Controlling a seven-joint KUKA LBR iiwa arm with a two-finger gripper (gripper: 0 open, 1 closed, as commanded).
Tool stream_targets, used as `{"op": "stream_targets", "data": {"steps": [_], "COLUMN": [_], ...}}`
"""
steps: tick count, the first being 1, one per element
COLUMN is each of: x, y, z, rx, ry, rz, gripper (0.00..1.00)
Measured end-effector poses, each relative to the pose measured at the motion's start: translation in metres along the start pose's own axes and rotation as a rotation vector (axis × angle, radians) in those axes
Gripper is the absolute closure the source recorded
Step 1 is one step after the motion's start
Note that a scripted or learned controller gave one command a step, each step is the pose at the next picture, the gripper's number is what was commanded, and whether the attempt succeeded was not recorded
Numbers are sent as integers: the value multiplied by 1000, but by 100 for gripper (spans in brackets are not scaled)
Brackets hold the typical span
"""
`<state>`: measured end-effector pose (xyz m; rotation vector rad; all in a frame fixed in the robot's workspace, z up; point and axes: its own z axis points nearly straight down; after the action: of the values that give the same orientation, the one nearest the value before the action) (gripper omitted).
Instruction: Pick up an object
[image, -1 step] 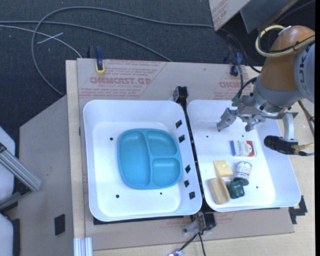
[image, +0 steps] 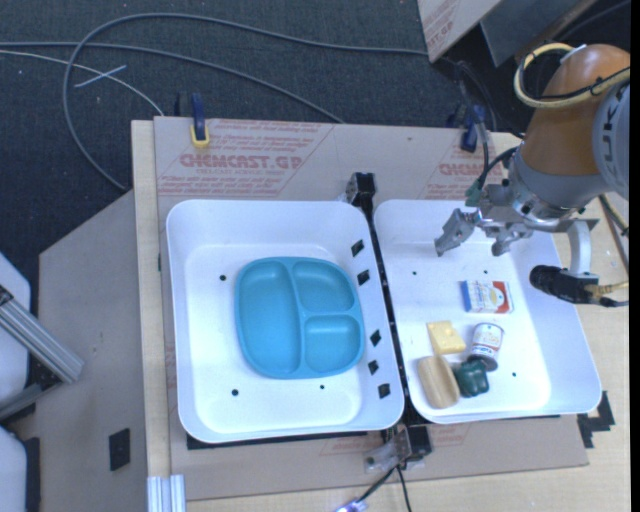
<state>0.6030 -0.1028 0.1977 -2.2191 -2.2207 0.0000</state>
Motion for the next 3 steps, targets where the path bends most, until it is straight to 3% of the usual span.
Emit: {"op": "stream_targets", "data": {"steps": [2, 3], "x": [-10, -10], "y": [4, 7], "z": [88, 109], "rx": [4, -6], "ry": [0, -3], "rz": [1, 0], "gripper": [0, 0]}}
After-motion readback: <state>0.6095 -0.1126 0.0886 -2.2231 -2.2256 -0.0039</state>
